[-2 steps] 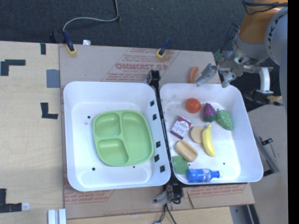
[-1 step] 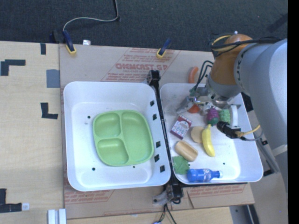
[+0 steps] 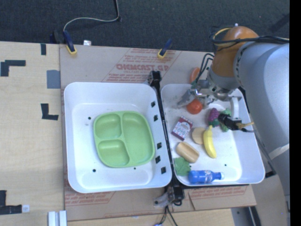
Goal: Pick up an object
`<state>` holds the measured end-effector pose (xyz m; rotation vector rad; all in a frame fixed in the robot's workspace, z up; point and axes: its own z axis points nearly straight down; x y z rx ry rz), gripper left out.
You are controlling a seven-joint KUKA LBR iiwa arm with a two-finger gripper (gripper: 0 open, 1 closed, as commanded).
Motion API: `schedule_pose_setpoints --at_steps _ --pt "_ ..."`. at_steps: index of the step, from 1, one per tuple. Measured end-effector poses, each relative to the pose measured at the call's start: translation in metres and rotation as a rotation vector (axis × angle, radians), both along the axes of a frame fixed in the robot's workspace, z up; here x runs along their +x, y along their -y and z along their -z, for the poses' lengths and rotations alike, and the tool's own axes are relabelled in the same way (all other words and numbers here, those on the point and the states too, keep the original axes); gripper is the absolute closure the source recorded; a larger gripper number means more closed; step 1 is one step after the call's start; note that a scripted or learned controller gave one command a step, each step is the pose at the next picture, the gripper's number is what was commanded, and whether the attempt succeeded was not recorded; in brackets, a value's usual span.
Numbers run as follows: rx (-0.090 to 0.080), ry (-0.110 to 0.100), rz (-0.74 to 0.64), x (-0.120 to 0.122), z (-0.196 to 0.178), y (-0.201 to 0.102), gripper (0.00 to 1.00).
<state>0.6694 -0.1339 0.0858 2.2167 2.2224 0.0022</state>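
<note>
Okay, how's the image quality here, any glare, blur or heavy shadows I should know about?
Camera view: lighting is even and soft. The white bins look bright, slightly washed out at the rims, without hard glare. The green tray and banana are reasonably sharp. Around the gripper things are cluttered and slightly soft, so fine detail there is hard to read.

right bin (image 3: 244, 171), right of frame centre, held the objects. red tomato (image 3: 194, 107) lay near its upper middle. purple grapes (image 3: 214, 115) sat just right of it. red packet (image 3: 182, 128) lay tilted at bin centre-left. yellow banana (image 3: 209, 143) lay lengthwise, beside a tan round piece (image 3: 197, 135). hot dog bun (image 3: 187, 152) below. green piece (image 3: 180, 165) and blue bottle (image 3: 203, 176) on its side along the lower edge.
</note>
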Motion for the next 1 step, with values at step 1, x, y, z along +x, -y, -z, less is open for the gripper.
schedule_pose_setpoints --at_steps 1 --pt "-0.001 0.0 -0.002 0.0003 -0.0102 -0.0004 1.0"
